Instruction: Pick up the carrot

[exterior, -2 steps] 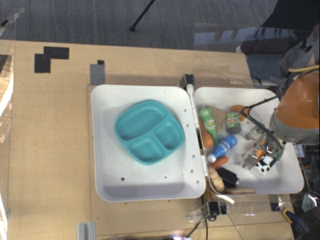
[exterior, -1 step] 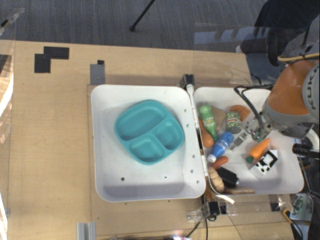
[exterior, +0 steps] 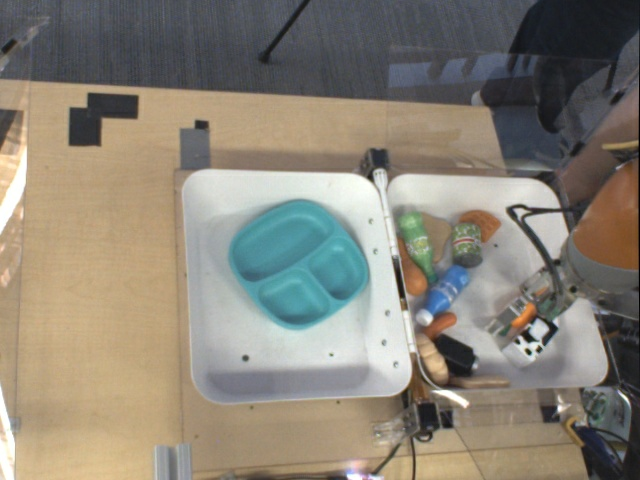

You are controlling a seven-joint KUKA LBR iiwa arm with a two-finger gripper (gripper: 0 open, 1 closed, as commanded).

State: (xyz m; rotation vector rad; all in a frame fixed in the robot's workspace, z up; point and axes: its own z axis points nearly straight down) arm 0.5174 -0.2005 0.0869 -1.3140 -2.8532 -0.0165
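The gripper (exterior: 522, 320) hangs low over the right bin (exterior: 590, 363), an orange sliver showing at its fingertips, though whether it is clamped on anything cannot be told from here. The carrot (exterior: 412, 274) lies well to the gripper's left against the bin's dividing wall, beside a green bottle (exterior: 416, 240) and a blue bottle (exterior: 443, 294). Bare white floor surrounds the gripper; beyond the divider, a teal plate (exterior: 297, 262) sits in the left bin (exterior: 215, 368).

no legible text, labels too blurred
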